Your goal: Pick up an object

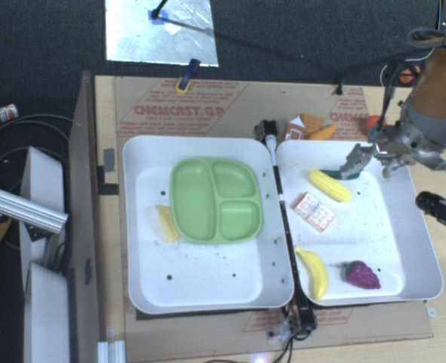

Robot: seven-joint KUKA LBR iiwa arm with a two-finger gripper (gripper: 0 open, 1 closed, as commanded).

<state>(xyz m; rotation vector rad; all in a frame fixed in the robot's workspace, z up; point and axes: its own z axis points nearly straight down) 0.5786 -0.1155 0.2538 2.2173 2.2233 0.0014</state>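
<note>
My gripper hangs over the far part of the right bin, fingers spread open with nothing between them. Just to its left a yellow corn cob lies in that bin, and a small dark green thing sits between the cob and the left finger. Nearer the front lie a red-and-white box, a banana and a purple bunch of grapes. The left bin holds a green divided plate with a yellow piece at its left edge.
Orange and white items lie on the cardboard behind the bins, beside a black clip on the divider between them. A foil sheet lies further back. The right bin has bare floor at its right side.
</note>
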